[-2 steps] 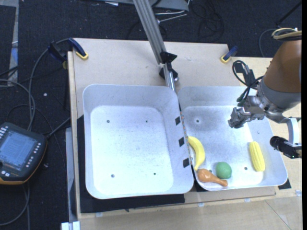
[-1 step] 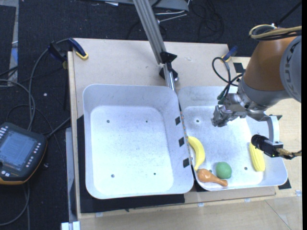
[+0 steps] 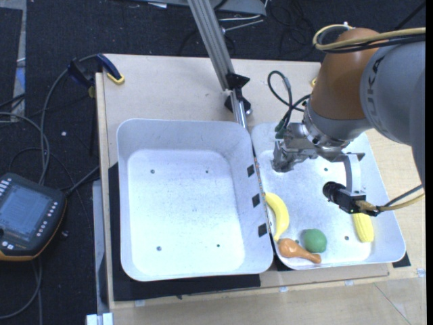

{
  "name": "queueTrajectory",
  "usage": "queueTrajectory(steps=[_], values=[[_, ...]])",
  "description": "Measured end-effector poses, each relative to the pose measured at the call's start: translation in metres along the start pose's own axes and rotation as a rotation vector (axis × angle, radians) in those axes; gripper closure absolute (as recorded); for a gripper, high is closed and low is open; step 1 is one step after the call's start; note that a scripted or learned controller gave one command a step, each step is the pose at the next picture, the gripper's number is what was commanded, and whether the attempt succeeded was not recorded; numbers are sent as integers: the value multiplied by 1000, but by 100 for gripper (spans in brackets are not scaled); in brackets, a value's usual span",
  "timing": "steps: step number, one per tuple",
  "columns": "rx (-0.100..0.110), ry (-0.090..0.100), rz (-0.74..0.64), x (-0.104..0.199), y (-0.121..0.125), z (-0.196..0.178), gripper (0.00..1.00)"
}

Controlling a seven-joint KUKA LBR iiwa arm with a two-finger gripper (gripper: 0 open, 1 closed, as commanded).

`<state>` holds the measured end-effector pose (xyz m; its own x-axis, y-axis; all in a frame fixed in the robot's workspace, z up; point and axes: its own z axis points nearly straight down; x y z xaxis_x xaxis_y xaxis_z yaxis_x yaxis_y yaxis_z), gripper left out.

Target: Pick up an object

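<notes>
Camera view puts my gripper [image 3: 283,160] low over the far end of the right bin [image 3: 385,249], near the wall it shares with the left bin [image 3: 135,141]. I see nothing between its tips, and from this angle I cannot tell how its jaws stand. The candidates all lie toward the near end: a banana [image 3: 278,213] against the shared wall, an orange piece [image 3: 298,249] and a green ball [image 3: 313,240] just beside each other, and a corn cob [image 3: 364,226] off to the right. I judge this the approach step, with no pick made yet. Next I would need to choose one, probably the banana as closest, centre over it and descend.
</notes>
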<state>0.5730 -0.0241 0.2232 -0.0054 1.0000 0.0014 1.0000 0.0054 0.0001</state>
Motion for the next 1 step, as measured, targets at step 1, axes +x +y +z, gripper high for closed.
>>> queueTrajectory(steps=[1], values=[[0, 0, 0, 54, 1, -7, 100]])
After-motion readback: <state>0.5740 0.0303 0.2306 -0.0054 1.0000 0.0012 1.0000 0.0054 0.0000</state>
